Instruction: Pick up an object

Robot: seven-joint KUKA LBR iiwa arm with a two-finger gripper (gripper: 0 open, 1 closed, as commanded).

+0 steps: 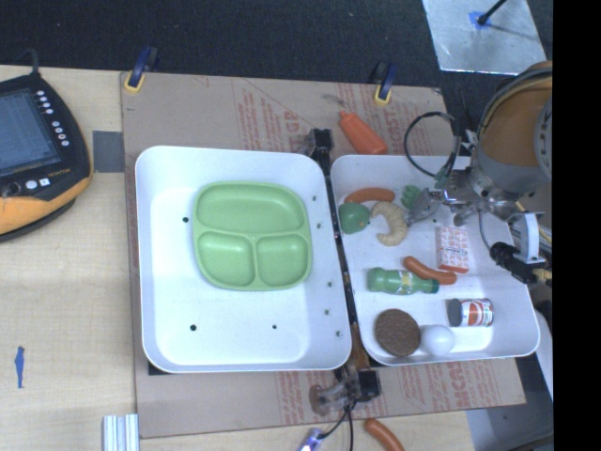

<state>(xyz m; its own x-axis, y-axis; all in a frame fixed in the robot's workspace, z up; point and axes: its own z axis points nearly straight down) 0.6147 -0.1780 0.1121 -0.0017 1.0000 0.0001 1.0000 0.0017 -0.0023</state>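
Nearest, green bottle lies lengthwise left-right, cap rightward; gripper fingers' state unclear.

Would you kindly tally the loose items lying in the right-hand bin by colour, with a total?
Green: 3 (round piece, bottle, small dark piece)
Orange-red sausages: 2
Cream: 1 (curved piece)
White: 1 (ball)
Brown: 1 (cookie)
Red and white: 2 (packet, can)
Total: 10
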